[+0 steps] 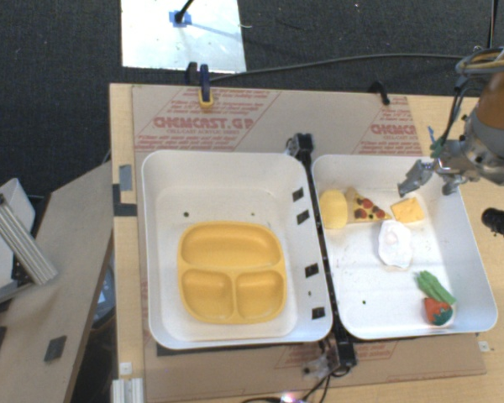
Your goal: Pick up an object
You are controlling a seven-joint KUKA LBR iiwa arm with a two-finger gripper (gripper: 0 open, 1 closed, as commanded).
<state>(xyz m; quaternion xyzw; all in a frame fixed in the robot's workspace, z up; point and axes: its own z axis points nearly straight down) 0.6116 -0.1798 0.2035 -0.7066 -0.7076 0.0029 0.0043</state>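
In the right bin (470, 259) lie a yellow rounded toy (333, 209), a small pizza-like slice with red dots (369, 210), a yellow cheese wedge (408, 211), a white crumpled piece (395, 245) and a red toy with green leaves (437, 300). My gripper (431, 179) hangs over the bin's far right part, just above and right of the cheese wedge. Its two grey fingers (415, 178) stand apart with nothing between them.
The left bin (164, 217) holds a yellow divided plate (232, 271). A black clip strip (311, 233) runs between the bins. Cardboard lies under both bins, with a clamp (204, 86) at the back. A cable crosses behind the bench.
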